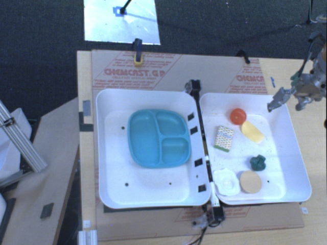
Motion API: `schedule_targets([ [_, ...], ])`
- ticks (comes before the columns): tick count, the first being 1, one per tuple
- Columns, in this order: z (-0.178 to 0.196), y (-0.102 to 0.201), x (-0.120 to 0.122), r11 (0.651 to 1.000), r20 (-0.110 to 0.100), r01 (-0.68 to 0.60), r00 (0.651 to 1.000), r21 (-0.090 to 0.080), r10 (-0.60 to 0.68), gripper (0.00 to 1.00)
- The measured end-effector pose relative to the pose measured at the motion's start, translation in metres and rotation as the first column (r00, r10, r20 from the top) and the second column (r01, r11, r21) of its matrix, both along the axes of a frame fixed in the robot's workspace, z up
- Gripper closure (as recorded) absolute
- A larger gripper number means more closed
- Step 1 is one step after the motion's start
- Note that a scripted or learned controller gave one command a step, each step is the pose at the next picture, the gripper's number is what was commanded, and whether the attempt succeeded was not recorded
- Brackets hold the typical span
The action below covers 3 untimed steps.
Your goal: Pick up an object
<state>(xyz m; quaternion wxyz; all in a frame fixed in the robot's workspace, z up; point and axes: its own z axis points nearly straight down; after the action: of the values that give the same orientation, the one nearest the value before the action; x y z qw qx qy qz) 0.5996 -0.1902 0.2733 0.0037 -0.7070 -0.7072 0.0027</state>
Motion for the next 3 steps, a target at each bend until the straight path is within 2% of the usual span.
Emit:
schedule_targets([
  [1,0.007,0.001,0.002,1.0,0.011,-0.003,1.0,-0.002,0.003,0.0],
  [2,-0.035,0.004,0.004,1.0,0.008,-0.002,1.0,-0.002,0.002,0.0],
  [3,-0.09,-0.006,0.006,1.0,0.007,-0.001,1.0,-0.002,0.001,0.0],
])
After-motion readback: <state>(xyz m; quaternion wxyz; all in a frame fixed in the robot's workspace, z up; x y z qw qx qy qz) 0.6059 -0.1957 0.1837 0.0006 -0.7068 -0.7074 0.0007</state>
